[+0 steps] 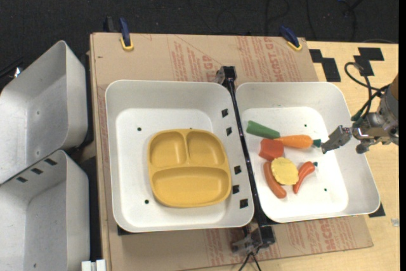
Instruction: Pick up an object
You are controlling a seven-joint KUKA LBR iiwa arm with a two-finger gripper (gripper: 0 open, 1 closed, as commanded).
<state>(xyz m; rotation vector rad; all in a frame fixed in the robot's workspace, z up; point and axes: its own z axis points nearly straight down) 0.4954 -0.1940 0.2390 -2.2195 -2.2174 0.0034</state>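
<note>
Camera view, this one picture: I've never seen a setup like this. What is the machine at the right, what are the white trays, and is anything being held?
The camera looks down at a slant on a bench. Two shallow white bins sit side by side. The left white bin holds a yellow plastic divided plate. The right white bin holds toy food: a green pepper-like piece, an orange carrot, a red block, a yellow round piece, a red sausage shape and a small red chilli. The machine at the right edge is a robot arm; its gripper hangs over the right bin near the carrot's tip. Nothing shows between its jaws.
</note>
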